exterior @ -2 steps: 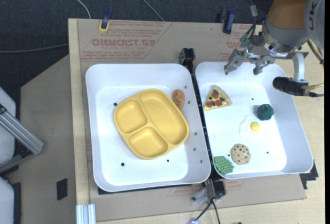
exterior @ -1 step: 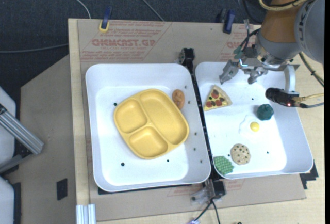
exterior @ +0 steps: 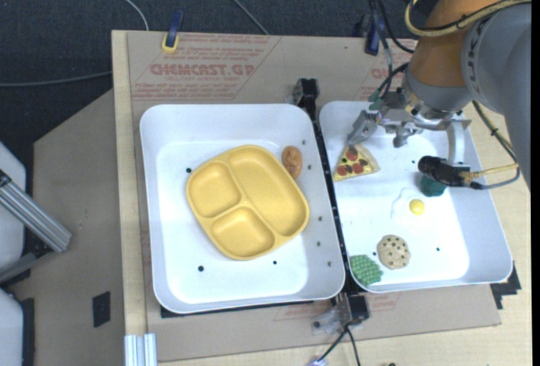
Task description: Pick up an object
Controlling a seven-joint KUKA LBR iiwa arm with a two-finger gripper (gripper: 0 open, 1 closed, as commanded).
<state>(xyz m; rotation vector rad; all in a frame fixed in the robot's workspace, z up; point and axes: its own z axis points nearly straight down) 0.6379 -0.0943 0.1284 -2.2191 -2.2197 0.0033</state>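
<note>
I see the left-hand shallow white bin holding a yellow three-compartment plastic plate. A small brown rounded piece sits just beside the plate's far right rim. The grey arm with its orange band reaches over the far end of the right-hand shallow white bin. Its gripper hangs released, fingers spread with nothing between them. In that bin a toy pizza slice lies just on the near side of the gripper. Nearer me are a round speckled cookie, a green checkered piece, a white toy fried egg with yellow yolk and a small teal piece.
</note>
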